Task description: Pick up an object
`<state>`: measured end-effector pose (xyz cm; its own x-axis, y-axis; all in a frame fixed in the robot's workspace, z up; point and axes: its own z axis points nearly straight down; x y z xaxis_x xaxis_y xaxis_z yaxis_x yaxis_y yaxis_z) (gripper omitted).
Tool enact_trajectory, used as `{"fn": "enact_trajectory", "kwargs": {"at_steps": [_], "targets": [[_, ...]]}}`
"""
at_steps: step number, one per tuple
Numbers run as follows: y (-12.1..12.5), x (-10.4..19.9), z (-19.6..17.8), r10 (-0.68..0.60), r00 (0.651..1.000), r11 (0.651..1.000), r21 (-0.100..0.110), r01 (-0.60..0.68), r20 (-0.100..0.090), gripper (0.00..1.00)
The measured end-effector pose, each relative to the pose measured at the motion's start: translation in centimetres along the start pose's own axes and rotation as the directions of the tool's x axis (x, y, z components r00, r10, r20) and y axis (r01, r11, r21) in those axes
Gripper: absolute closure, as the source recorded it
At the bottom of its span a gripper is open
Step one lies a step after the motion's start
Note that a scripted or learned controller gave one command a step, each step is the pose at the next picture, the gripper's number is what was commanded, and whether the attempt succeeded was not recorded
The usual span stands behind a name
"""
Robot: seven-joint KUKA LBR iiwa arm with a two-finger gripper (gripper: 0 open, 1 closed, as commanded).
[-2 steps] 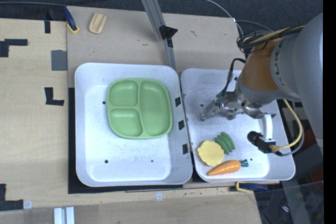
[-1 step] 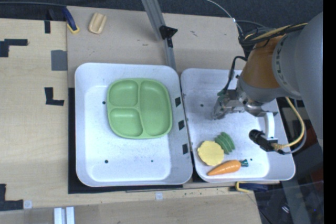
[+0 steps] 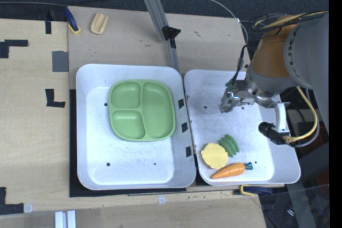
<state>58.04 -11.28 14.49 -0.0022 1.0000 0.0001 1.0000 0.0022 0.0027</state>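
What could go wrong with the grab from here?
1. The gripper sits over bare bin floor in the right bin, apart from the toys; closing here likely gets nothing.
2. The yellow piece, green piece and carrot crowd together, so a descent may knock neighbours.
3. The carrot lies close to the bin's front wall, leaving little finger room.

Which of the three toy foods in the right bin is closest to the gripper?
The green leafy piece; it lies just below the gripper, while the yellow piece and carrot sit farther down.
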Motion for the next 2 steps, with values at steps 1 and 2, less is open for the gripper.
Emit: {"fn": "enact_trajectory", "kwargs": {"at_steps": [1, 2], "targets": [[0.13, 0.24, -6.34, 0.000, 1.000, 1.000, -0.003, 0.000, 0.001, 1.00], [0.11, 0.25, -5.50, 0.001, 1.000, 1.000, 0.005, -0.001, 0.001, 1.00]]}}
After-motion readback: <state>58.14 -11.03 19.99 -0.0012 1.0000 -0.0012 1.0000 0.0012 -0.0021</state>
